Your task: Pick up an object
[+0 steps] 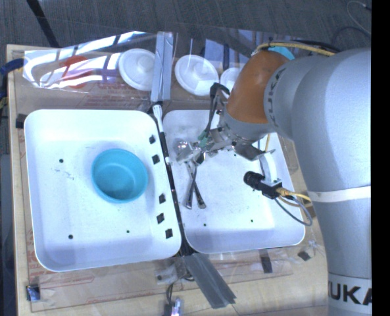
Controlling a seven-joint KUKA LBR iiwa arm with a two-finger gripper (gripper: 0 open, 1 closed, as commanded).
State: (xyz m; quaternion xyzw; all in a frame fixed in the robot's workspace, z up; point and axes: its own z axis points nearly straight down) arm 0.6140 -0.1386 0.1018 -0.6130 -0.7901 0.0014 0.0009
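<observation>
White plastic up front: two shallow bins side by side, the left bin (63, 242) holding a blue bowl (120, 174) near its middle, the right bin (247, 239) holding the likely target, a pair of slim metal utensils (195, 186). They lie close to that bin's left wall, their handles meeting at the near end and their heads fanning toward the far end. Just past them, the gripper (206, 143) hangs right over those heads, seemingly at or very near the metal. The clutter there keeps me from telling whether it is spread or pressed together, and nothing is visibly held. A black cable fitting (260, 182) dangles over the bin floor to the right, well apart from the utensils. My read: this is the descent-and-grasp step, and the task is not yet done. To do it well, the jaws should straddle one thin shaft crosswise rather than along it, go right down to the bin floor since the metal lies flat, and stay clear of the left wall. Thin, slick steel may slip or pivot, so a hold nearer the heavier head looks wiser. Beyond, the orange band (250, 87) tops the wrist, and round white discs (137, 68) sit behind the bins at the far edge.
</observation>
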